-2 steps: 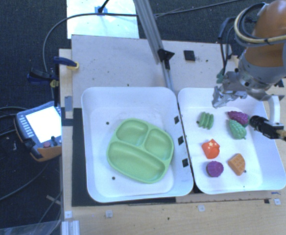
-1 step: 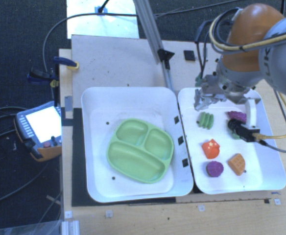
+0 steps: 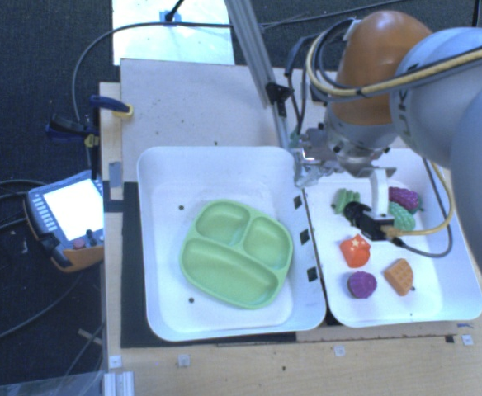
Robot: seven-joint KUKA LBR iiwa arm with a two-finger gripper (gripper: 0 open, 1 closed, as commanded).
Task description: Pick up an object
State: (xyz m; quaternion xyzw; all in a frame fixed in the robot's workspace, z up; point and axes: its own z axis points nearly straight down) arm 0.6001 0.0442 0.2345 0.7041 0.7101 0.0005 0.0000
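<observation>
While the grey arm (image 3: 464, 81) reaches in from the right, its end effector (image 3: 337, 163) hangs over the far end of the right bin (image 3: 464, 297), close to the edge where the two bins meet. The wrist hides it from above, so it cannot be told whether it is released, clenched or grasping anything.

Six small toys lie in the right bin. A dark green toy (image 3: 344, 197) sits nearest the end effector, just below it. A purple bunch of grapes (image 3: 405, 195) touches a lighter green toy (image 3: 403, 216) further right. Toward the near end, an orange-red piece (image 3: 355, 251), a purple piece (image 3: 361, 285) and an orange waffle-patterned piece (image 3: 399, 276) lie near one another but apart.

A green divided plate (image 3: 237, 252) lies flat in the left bin (image 3: 154, 221). Both bins rest on the pale worktop (image 3: 191, 97). A handheld control unit (image 3: 63, 217) with a lit screen lies on the floor to the left.
</observation>
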